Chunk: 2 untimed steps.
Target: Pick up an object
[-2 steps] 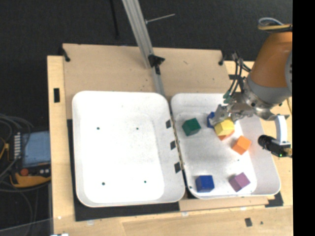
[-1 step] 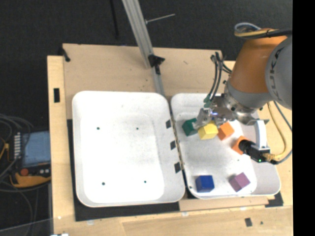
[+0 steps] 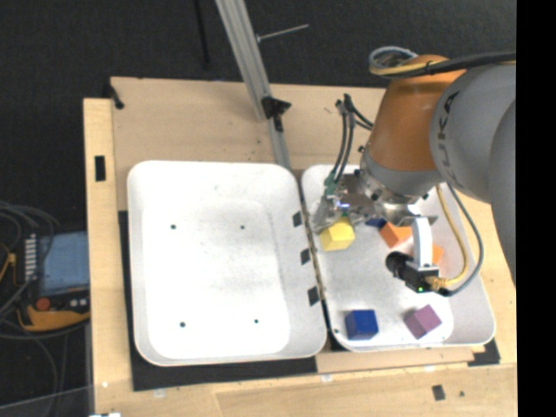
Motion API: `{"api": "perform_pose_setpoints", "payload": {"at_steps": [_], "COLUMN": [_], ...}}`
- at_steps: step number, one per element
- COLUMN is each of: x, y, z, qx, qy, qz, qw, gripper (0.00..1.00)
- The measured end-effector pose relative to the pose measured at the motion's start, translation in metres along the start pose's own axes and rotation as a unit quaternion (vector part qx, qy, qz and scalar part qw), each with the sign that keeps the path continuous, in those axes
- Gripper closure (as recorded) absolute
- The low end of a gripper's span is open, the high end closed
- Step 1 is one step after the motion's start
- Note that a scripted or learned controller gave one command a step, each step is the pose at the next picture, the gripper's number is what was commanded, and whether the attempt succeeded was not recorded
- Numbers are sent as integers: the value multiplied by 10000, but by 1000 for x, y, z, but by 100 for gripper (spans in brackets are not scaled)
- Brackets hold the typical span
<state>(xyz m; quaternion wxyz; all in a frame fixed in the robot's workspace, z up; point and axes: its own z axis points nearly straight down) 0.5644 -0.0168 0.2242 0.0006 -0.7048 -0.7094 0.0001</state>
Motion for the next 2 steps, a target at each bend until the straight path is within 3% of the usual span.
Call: {"api": "perform_pose_setpoints", "payload": {"at_steps": [2], "x": [98], "y": [5], "z": [-10], "qx": [-6], "qy": [6], "qz": [-11], "qw": [10000], "gripper": [100]}}
